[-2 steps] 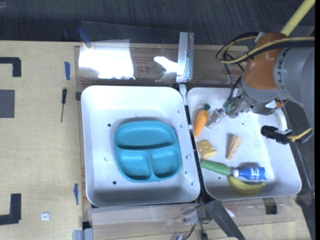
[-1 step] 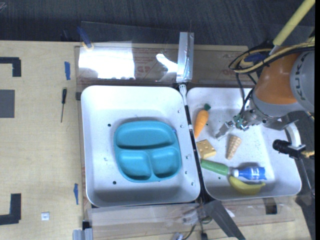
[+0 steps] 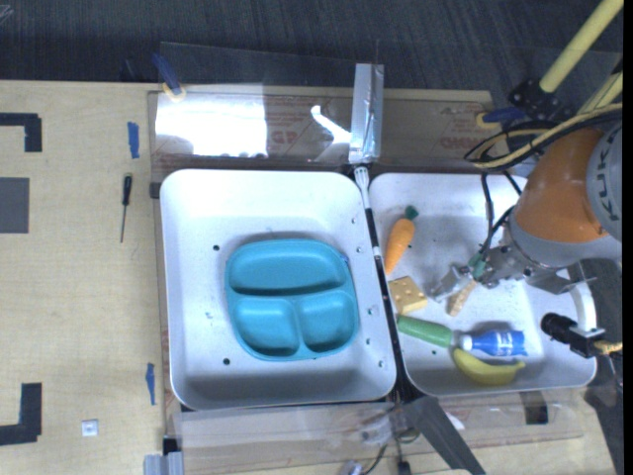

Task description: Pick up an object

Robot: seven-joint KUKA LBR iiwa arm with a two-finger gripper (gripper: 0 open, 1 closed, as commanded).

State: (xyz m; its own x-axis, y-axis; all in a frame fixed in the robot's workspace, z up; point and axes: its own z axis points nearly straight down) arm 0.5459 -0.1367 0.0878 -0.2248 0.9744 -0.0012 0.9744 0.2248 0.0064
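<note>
The bench [image 3: 69, 265] carries two shallow white bins side by side. The left bin [image 3: 188, 206] holds a blue divided tray [image 3: 290, 297], which lies flat near its centre with three compartments.

The arm [image 3: 569, 191] reaches in from the right over the right bin [image 3: 445, 194], its orange band sitting above the bin's right side. Its gripper [image 3: 465, 277] hangs low near the middle of that bin — the fingers point left and look slightly parted, with a small tan piece [image 3: 458, 300] just below them, though whether they actually hold it cannot be told.

The loose objects lie to the left of and below the gripper. A yellow banana [image 3: 487, 368] rests along the bin's near edge, touching a blue-and-white bottle [image 3: 495, 343] just above it. A green cylinder [image 3: 425, 331] lies slanted beside the bottle's left end. An orange carrot [image 3: 398, 242] with a green top stands close to the divider between the bins — well left of the fingers. A tan cracker-like square [image 3: 406, 294] sits below the carrot, near the gripper's left side.
</note>
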